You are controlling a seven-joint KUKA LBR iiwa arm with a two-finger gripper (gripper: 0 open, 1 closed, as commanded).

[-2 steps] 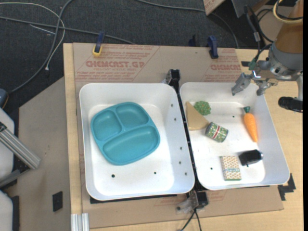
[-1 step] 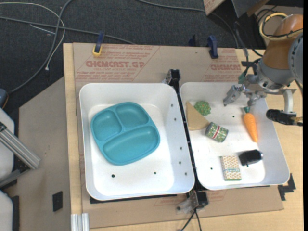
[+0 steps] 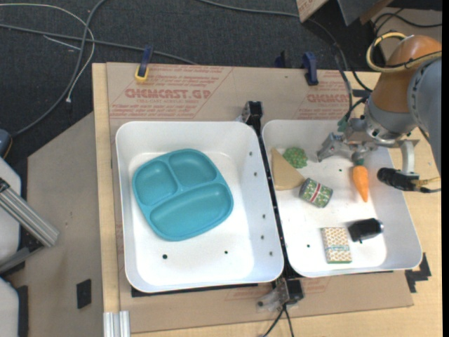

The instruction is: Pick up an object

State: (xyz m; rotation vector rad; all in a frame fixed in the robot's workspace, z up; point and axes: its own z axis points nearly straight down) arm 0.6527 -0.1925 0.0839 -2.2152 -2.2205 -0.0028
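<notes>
Bins sit side by side on the bench (image 3: 98,188). At right of frame, the hand (image 3: 344,149) hovers with fingers spread apart, grasping nothing, over the right bin (image 3: 400,258), just upper left of the carrot (image 3: 360,182). The left bin (image 3: 203,269) holds a teal plate (image 3: 184,194).

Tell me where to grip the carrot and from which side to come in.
Grip the carrot across its thick orange middle, coming straight down from above. It lies flat in the right bin, its long axis running toward and away from the camera, tapering to the near end. Close the pincer from left and right across that axis. It lies apart from the can, so there is probably room on both sides.
</notes>
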